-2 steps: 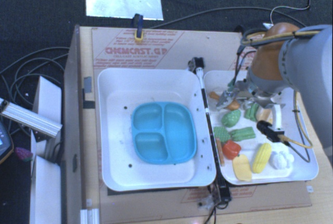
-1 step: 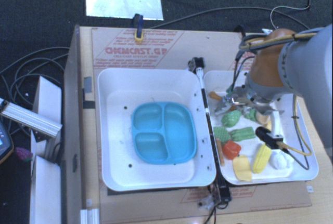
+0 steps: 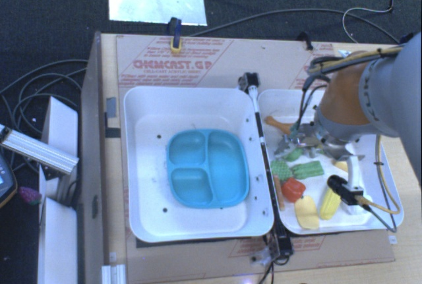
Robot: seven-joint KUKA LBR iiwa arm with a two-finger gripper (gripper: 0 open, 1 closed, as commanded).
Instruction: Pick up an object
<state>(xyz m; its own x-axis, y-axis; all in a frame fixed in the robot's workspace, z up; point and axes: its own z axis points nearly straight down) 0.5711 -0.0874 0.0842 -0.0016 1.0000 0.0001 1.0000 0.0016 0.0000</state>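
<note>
My gripper is low in the right bin, reaching in from the right. It hangs just above a pile of toy food. An orange piece lies to its upper left. Directly below it are a green leafy piece and a flat green piece. Further toward the front lie a red piece, a pale yellow piece and a yellow corn-like piece. The arm's wrist hides the bin's back right part.
The left bin holds a blue divided plate. A black rail separates the two bins. A black cable fitting and cables trail over the right bin's front right. Cardboard surrounds both bins.
</note>
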